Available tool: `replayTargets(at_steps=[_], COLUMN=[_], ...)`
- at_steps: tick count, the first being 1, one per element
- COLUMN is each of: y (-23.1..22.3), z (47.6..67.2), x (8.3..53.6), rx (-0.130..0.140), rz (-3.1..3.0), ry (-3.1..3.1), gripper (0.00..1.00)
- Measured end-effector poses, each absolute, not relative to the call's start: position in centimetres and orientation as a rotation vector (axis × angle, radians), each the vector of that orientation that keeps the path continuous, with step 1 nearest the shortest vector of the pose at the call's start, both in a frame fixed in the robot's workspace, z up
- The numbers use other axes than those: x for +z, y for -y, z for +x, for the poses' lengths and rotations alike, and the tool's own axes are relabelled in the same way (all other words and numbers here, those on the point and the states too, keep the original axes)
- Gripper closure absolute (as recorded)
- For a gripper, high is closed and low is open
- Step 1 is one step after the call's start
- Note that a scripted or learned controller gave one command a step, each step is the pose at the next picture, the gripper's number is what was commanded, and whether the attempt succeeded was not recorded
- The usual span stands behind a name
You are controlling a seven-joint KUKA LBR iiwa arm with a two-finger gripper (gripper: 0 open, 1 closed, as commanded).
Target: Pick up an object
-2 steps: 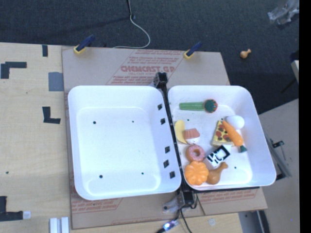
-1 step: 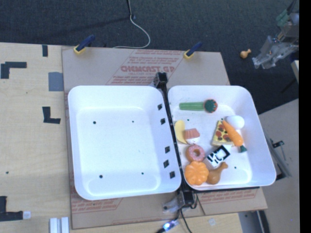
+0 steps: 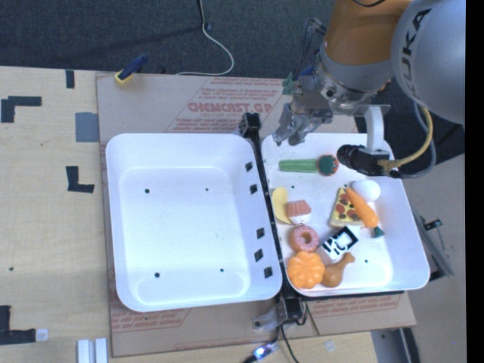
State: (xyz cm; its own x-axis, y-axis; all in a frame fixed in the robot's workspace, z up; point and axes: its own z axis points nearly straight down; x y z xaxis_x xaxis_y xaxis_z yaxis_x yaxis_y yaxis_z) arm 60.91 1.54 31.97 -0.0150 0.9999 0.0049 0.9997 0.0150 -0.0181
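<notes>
My gripper (image 3: 290, 136) hangs over the far left corner of the right bin (image 3: 404, 271), above the bin floor, with nothing visible between its fingers. Just in front of it lies a green stick with a red end (image 3: 306, 165). Further forward are a yellow wedge (image 3: 280, 205), a pink and white block (image 3: 299, 210), a pink donut (image 3: 305, 239), an orange pumpkin (image 3: 305, 270), a brown drumstick (image 3: 337, 270), a black and white card (image 3: 338, 242), a pizza slice (image 3: 344, 209), a carrot (image 3: 364, 210) and a white egg (image 3: 366, 190).
The left bin (image 3: 181, 221) sits beside the right one, sharing a dividing rim (image 3: 261, 203) with black clips. Both stand on a cardboard sheet (image 3: 219, 104). A blue and yellow clip (image 3: 130, 69) lies at the far left corner of the cardboard.
</notes>
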Motion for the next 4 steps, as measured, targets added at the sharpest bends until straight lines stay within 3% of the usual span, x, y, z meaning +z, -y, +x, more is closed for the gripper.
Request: replayTargets(at_steps=[1, 2, 3, 4], y=[-3.6, -12.8, -14.1, -24.0], z=[62.1, 62.3, 58.4, 55.7], x=[42.8, 42.4, 46.7, 51.3], rx=[-0.014, -0.002, -0.006, -0.008], rz=[-2.22, -2.209, -2.215, -2.205], ry=[2.232, 2.232, 2.228, 2.236], gripper=[1.0, 1.0, 1.0, 1.0])
